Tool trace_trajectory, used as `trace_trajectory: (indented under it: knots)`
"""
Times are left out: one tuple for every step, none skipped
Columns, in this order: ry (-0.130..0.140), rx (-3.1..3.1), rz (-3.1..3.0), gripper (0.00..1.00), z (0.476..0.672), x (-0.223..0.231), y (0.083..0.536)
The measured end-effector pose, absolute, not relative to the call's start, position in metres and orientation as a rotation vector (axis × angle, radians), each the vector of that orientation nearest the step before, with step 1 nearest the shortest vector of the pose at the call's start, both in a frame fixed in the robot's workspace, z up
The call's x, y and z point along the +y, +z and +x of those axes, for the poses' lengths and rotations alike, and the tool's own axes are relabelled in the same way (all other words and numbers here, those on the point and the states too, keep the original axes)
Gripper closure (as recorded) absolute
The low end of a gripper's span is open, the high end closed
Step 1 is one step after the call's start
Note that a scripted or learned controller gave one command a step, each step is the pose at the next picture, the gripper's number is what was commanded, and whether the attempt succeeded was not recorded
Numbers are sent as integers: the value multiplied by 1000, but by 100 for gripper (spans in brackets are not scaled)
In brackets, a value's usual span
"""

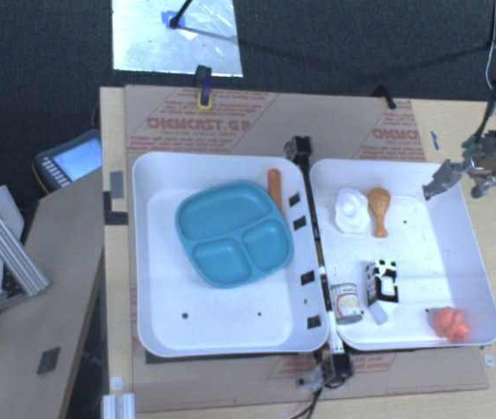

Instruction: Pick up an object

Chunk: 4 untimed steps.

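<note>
The right bin [475, 260] holds a white lump [350, 210], a tan drumstick [379, 209], a black-and-white carton [384, 281], a small can [347, 304] and a pink toy [451, 322]. My gripper [454, 187] hangs over the bin's far right corner, above its rim. Its two fingers stand apart with nothing between them, so it is open. The drumstick, the closest object, lies well to the gripper's left.
The left bin [156, 304] holds a blue divided plate [235, 232] and an orange stick-shaped toy [274, 184] by the far rim. A black clip strip [311, 234] runs between the bins. A yellow clamp [204, 94] sits on the cardboard behind.
</note>
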<state>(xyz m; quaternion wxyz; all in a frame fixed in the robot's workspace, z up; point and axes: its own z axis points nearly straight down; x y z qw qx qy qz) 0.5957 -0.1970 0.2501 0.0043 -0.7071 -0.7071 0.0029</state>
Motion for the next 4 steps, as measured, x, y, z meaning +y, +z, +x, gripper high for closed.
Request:
trace_trajectory:
  knots:
    - [-1,-2226,-2219,0,598,-196,257]
    - [2,-2225,-2216,0,607,-195,200]
    - [2,-2222,-2217,0,607,-193,137]
    - [1,-2222,-2219,0,607,-193,85]
